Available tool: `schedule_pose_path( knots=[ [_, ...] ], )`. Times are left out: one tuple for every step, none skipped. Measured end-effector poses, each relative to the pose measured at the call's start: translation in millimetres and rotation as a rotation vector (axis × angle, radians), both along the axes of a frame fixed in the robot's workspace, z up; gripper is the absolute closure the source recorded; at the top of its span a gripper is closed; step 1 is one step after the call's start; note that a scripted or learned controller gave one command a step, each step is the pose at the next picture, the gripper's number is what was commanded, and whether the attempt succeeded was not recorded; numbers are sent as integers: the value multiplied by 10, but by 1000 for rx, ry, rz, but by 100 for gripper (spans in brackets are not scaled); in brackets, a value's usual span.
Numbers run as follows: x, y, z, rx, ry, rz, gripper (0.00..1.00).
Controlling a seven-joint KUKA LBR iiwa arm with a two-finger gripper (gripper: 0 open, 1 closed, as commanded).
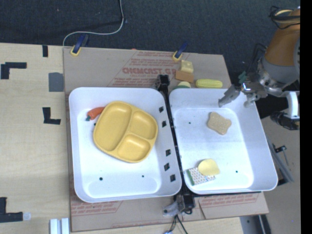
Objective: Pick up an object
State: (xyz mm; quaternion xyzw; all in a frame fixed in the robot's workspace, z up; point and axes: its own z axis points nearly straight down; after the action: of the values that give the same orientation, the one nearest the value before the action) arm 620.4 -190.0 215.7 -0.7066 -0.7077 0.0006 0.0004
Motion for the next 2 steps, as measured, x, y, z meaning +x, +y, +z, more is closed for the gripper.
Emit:
schedule_pose_path(
  knots=[
    [51, -42, -1349, -8, -9, 1, 0],
    [-57, 657, -1245, -9, -17, 2, 0]
  ],
)
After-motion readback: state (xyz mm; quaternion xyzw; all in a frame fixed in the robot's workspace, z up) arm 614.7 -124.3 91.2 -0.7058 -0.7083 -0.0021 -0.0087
